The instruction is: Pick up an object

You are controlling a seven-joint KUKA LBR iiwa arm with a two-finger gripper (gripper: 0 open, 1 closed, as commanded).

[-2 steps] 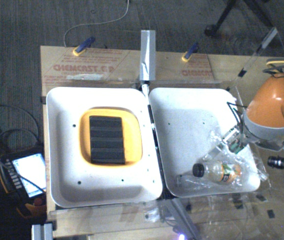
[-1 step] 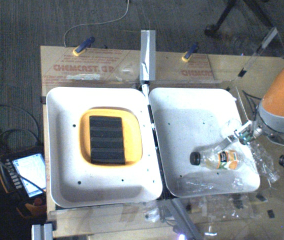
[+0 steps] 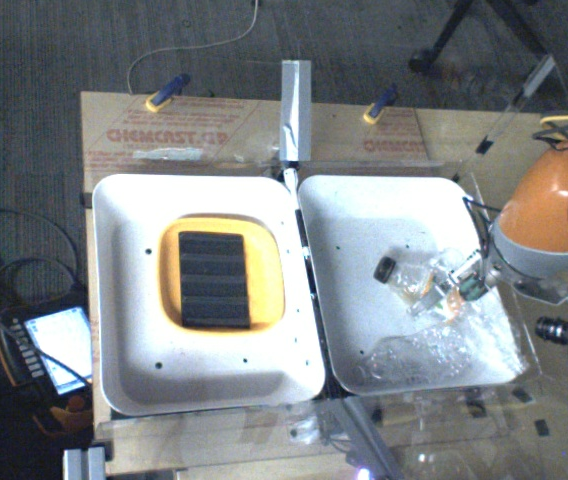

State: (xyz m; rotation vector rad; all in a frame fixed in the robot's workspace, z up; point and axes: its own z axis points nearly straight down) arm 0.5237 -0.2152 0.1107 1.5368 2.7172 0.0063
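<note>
Two white bins side by side on the bench: left bin (image 3: pixel 114 298), right bin (image 3: pixel 349 258). Arm (image 3: pixel 544 218) comes in from the right, its orange band over the right bin's far-right edge. Gripper (image 3: pixel 461 280) sits low in the right half of the right bin, in among clear crinkled plastic (image 3: pixel 434 343). Can't tell the jaw state: the tips are small, blurred, and mixed up with the plastic's glare, so no call on whether anything is between them.

Small clear bottle with a dark cap (image 3: pixel 396 271) lies on its side just left of the gripper, cap end pointing away from it. Touching or not, can't say. More of the clear plastic spreads below and to the lower left of the gripper, toward the bin's near wall.

Well left of the gripper, in the left bin: yellow tray (image 3: pixel 269 278) holding a black ribbed block (image 3: pixel 212 280), roughly centred.
</note>
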